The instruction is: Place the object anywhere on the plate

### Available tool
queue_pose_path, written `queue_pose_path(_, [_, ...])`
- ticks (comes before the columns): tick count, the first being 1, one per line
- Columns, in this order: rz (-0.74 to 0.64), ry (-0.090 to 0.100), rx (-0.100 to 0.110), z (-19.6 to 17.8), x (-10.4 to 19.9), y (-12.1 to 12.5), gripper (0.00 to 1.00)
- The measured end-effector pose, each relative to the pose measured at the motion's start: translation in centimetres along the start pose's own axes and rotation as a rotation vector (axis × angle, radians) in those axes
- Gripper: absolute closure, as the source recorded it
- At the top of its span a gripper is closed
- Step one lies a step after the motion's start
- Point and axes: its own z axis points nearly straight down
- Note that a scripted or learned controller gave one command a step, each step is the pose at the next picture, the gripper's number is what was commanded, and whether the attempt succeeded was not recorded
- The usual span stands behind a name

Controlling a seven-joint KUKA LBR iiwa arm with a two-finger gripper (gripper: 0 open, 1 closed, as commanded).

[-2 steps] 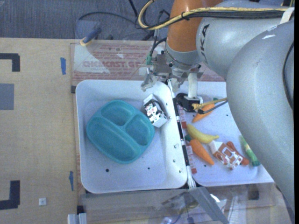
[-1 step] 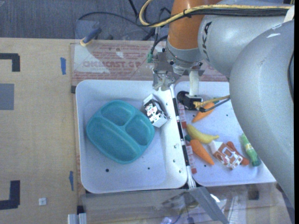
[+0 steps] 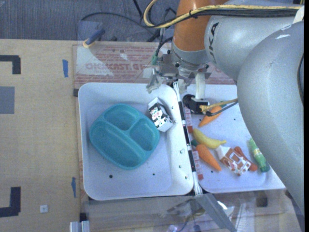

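Table: I see the tan table (image 3: 38,129) to the left, carrying the two white bins.
Left bin: the left bin (image 3: 96,178) holds the plate and the small carton.
Plate: the teal plate (image 3: 124,135) has three compartments, lies flat in the middle of its bin, and I see nothing on it.
Object: the small carton (image 3: 160,115), which I take to be the task's thing, is white with dark and red print; it sits tilted on the bin floor at the plate's upper right edge, touching or just beside the rim, I cannot tell which.
Progress: I judge the placing not yet done; the carton has still to be lifted and set onto the plate.
Tool: the tool (image 3: 175,83) hangs above the bins' shared far wall, just above the carton; nothing shows between its fingers, and I cannot tell how far they stand apart.
Right bin: the right bin (image 3: 231,182) holds a banana (image 3: 208,139), two carrots (image 3: 208,157), a red-and-white box (image 3: 236,159) and a green bottle (image 3: 258,154).
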Motion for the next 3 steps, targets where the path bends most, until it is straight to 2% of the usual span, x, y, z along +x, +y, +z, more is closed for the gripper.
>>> queue_pose_path(1, [0.0,-0.002,-0.001,-1.0,0.0,0.0,1.0])
queue_pose_path(2, [-0.09,0.004,-0.001,-10.4,-2.1,-0.3,1.0])
queue_pose_path(3, [-0.022,0.004,0.003,-7.6,1.4,0.4,1.0])
